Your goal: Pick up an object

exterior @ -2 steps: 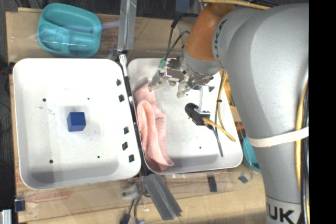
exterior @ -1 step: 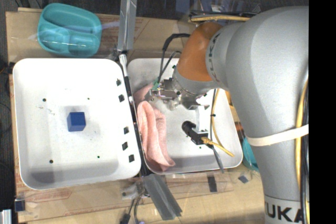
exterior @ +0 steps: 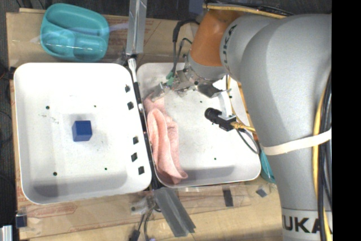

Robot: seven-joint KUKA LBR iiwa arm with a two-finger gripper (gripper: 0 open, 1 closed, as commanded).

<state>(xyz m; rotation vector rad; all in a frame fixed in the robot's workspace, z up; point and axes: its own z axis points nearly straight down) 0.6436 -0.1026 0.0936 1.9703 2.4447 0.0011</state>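
A pink cloth (exterior: 163,141) lies bunched along the left wall of the right bin (exterior: 225,169). A small blue cube (exterior: 82,130) sits in the middle of the left bin (exterior: 34,99). My gripper (exterior: 169,84) is down in the right bin's far left corner, just above the cloth's upper end. The wrist and the orange band (exterior: 206,42) hide most of the gripper.
A turquoise plastic container (exterior: 74,31) rests on the bench beyond the left bin. A grey bar (exterior: 136,25) stands upright between the bins at the back. The large grey arm (exterior: 287,104) covers the right bin's right side. A black cable plug (exterior: 219,118) hangs over that bin.
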